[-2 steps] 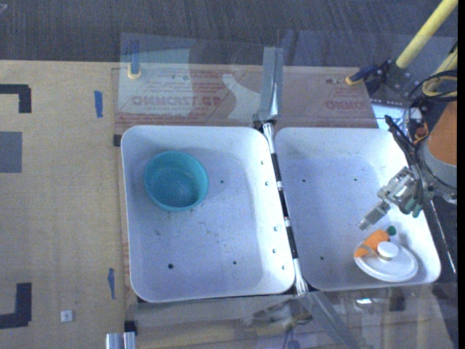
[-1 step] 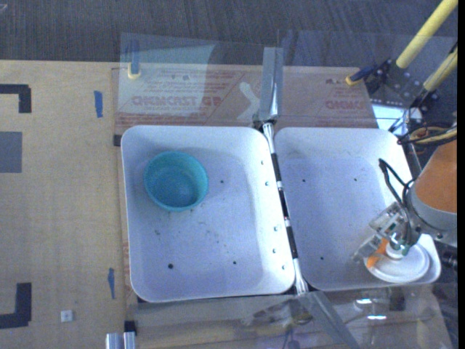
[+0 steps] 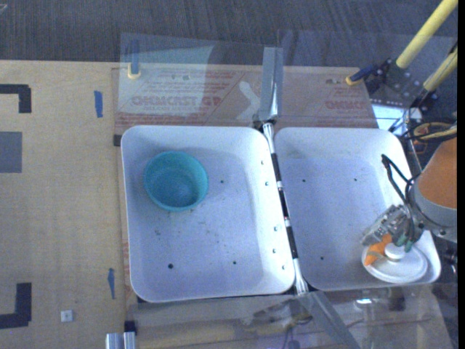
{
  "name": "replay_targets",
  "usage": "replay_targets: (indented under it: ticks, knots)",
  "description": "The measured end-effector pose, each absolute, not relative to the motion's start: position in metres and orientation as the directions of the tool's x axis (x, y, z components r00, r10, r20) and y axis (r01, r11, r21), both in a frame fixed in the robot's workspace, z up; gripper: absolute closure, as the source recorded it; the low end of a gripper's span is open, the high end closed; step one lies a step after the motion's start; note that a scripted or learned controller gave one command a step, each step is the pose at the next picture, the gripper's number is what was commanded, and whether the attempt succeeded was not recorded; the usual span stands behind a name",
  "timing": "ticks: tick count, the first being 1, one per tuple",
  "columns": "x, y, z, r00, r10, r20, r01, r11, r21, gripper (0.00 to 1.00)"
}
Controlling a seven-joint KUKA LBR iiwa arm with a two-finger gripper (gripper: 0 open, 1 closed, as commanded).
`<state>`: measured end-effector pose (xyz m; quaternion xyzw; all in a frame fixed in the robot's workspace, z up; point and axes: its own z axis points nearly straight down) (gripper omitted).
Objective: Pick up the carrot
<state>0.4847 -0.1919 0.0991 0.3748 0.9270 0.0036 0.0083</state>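
At the frame's lower right, the gripper (image 3: 393, 231) hangs over a white plate (image 3: 407, 269) in the right bin (image 3: 327, 195). Only an orange sliver of the carrot (image 3: 375, 251) peeks out beneath it, touching the plate's left rim. Whether the fingers are open or closed cannot be told. A teal bowl (image 3: 176, 181) sits well apart in the left bin (image 3: 218, 253).

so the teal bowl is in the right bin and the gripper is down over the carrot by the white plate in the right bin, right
Not quite. The camera view shows the teal bowl in the left bin, not the right one. The rest stands: the gripper is down over the orange carrot by the white plate in the right bin.
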Motion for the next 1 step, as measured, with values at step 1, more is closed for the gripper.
replay_targets:
  ticks: [1]
  knots:
    - [0.5028,-0.1316,0.1842,-0.682,0.731,-0.003,0.731,0.682,0.002,1.00]
